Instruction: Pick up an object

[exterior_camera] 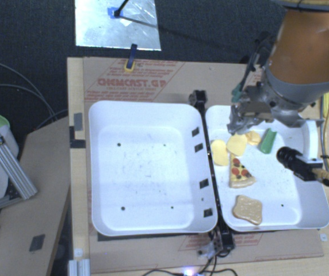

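Tan toy slice of toast (248, 209): we list it first, as nearest the camera. It lies flat on the near floor of the shallow white right-hand bin (318, 214), apart from the other pieces.

Toy pizza wedge with red and dark toppings (241, 175): just beyond the toast, lying flat, its point turned toward the far side.

Pale yellow rounded piece (218, 152): beyond the pizza wedge, close to the bin's left wall.

Second pale yellow piece (237, 145): just beside the first, on its right. We cannot tell whether the two touch.

Small yellow lump (254, 137) and green oblong block (267, 141): side by side, to the right of the second yellow piece. The block lies at a tilt.

Grey end effector (237, 129): it hangs over the far half of the right-hand bin, right above the second yellow piece. We cannot tell whether it is spread or pressed together, nor whether it touches the piece. We see nothing held in it.

Grey arm with orange band (308, 33): it reaches in from the view's right.

Shallow white left-hand bin (147, 165): it sits next to the right-hand bin, and its floor is faintly speckled.

Brown cardboard sheet with red lettering (153, 80): it lies on the counter under both bins.

Silver foil-like sheet (104, 22): farthest item, beyond the cardboard.
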Controlling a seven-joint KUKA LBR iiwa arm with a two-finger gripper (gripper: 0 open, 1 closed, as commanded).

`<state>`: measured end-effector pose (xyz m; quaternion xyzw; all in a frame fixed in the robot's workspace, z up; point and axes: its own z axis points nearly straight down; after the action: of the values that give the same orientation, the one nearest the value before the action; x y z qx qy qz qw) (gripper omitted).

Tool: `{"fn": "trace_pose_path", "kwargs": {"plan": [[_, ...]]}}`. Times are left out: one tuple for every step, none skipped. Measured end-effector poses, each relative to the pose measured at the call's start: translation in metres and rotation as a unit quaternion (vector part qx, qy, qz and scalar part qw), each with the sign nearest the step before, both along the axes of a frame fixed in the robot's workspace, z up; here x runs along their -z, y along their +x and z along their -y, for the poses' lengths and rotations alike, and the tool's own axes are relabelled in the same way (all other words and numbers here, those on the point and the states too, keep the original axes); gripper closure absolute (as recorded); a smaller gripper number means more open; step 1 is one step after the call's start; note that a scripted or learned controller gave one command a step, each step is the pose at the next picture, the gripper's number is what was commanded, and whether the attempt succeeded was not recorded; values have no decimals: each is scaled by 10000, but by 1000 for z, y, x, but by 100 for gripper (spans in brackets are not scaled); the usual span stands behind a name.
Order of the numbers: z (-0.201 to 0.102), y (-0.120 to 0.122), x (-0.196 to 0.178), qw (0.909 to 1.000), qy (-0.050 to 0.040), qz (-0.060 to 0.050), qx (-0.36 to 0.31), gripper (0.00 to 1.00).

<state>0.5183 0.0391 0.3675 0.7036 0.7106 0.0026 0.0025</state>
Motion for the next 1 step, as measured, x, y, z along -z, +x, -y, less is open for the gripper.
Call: {"fn": "trace_pose_path", "kwargs": {"plan": [[-46,-22,-34,10000,13,-7,4,100]]}}
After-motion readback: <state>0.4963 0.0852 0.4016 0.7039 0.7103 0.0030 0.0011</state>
